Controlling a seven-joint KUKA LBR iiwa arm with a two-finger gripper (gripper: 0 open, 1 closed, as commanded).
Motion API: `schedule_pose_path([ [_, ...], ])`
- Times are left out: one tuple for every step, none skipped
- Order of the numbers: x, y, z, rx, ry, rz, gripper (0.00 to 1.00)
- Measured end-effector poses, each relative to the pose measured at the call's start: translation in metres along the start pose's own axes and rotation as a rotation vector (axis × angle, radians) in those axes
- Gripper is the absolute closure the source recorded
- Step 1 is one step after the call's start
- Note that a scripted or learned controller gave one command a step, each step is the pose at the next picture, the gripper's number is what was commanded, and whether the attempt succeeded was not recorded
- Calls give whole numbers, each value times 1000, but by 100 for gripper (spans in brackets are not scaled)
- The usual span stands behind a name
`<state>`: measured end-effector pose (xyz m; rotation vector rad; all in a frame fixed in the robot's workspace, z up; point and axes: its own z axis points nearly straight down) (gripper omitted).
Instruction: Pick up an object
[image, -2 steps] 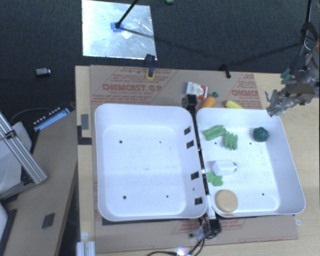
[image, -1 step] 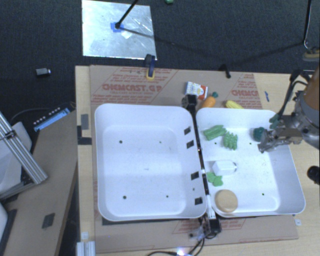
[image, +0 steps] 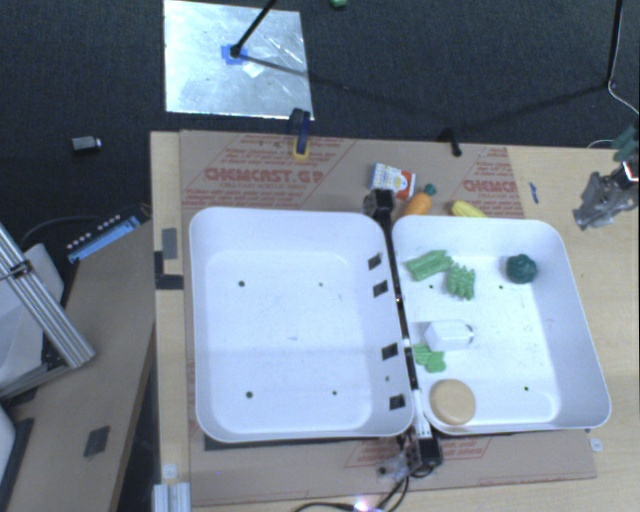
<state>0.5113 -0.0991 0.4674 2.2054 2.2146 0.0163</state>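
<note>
Nothing is picked up yet, by the look of it: the claw (image: 603, 200) sits at about three o'clock, outside the right bin (image: 570, 290) and just off its upper right corner, with nothing visible between its fingers; whether they are apart or together I cannot tell at this size. All the candidates lie in the right bin. A dark green ball (image: 520, 267) rests near the bin's one o'clock corner, nearest the claw. Two light green pieces (image: 444, 271) lie side by side toward eleven o'clock. A white block (image: 449, 335) sits near the bin's middle left, touching a small green piece (image: 430, 358) below it, and a tan disc (image: 453, 401) lies at seven o'clock. The left bin (image: 215, 300) carries no object. Outside the bins at twelve o'clock, an orange piece (image: 418, 203) and a yellow piece (image: 466, 210) rest on the bench (image: 560, 175). So the whole task seems left: reach over the bin, descend, close on one item, and lift.
</note>
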Motion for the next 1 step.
schedule_pose_path([
  [13, -25, -19, 13, 4, -2, 100],
])
